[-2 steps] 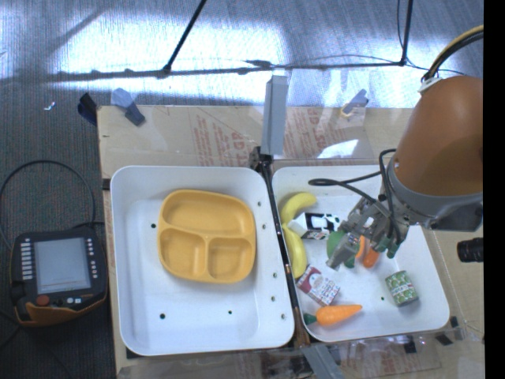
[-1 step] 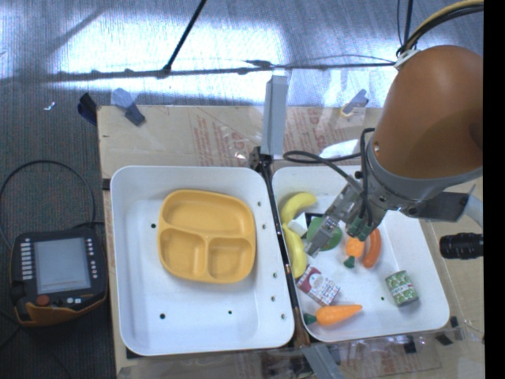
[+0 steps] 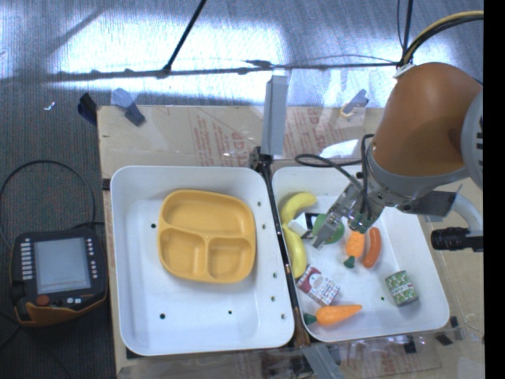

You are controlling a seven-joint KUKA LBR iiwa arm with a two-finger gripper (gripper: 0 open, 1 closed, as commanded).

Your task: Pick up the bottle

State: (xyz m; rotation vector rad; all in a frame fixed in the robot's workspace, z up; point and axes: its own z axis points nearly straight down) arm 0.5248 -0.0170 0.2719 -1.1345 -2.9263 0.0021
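Looking down at the counter (image 3: pixel 189 136): two white bins side by side, the arm (image 3: pixel 426 125) coming in from the right over the right bin (image 3: pixel 430 290). I see the jaws (image 3: pixel 335 221) low in that bin's upper left, above something green (image 3: pixel 333 229) next to two bananas (image 3: pixel 296 227); can't tell their opening, and can't tell whether anything sits between them. I can't pick out a bottle for sure; the green item under the jaws is mostly hidden. Also in the right bin: small carrot (image 3: pixel 355 245) touching a red sausage (image 3: pixel 371 247), green can (image 3: pixel 402 287), red carton (image 3: pixel 319 286), bigger carrot (image 3: pixel 339 314) near the front edge. Left bin (image 3: pixel 142 306) holds a yellow divided plate (image 3: pixel 208 235).
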